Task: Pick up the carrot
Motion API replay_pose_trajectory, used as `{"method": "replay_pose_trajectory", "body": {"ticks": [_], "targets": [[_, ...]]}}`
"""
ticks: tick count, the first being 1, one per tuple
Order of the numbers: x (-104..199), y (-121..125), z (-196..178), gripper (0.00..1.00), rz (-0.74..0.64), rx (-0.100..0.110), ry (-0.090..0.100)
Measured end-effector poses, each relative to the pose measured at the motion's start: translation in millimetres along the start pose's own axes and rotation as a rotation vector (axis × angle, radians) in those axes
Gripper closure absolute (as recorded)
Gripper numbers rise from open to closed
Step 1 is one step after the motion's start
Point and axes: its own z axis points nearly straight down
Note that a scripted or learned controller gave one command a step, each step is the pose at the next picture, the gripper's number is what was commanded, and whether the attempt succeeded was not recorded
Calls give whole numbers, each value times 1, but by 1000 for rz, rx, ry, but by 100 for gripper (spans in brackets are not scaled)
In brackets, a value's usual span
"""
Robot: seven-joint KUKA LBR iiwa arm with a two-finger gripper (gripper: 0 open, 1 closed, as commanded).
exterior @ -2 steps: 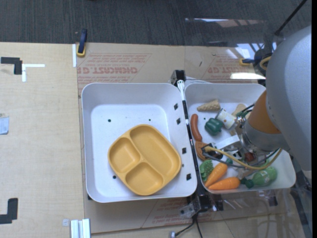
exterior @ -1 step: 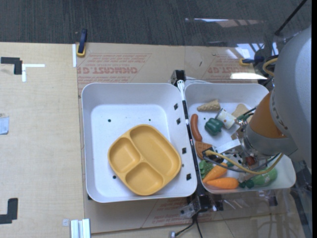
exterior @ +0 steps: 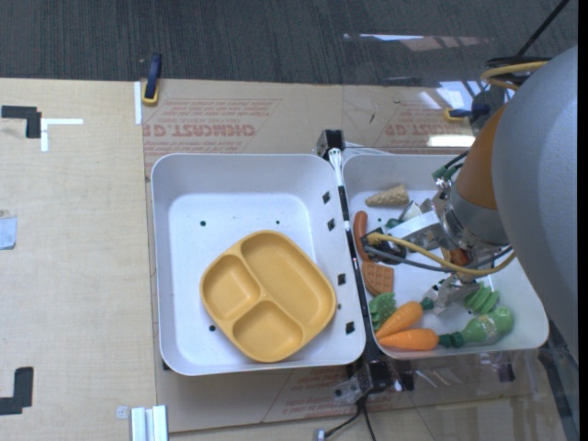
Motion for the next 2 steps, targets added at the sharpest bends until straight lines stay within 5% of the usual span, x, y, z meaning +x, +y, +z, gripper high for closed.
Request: {"method": "replay_pose_trajectory", "body": {"ticks": [1, 2], "targets": [[-21, 11, 0, 0, -245, 2, -3], [-16, -5, 0, 0, -446, 1, -1]]}}
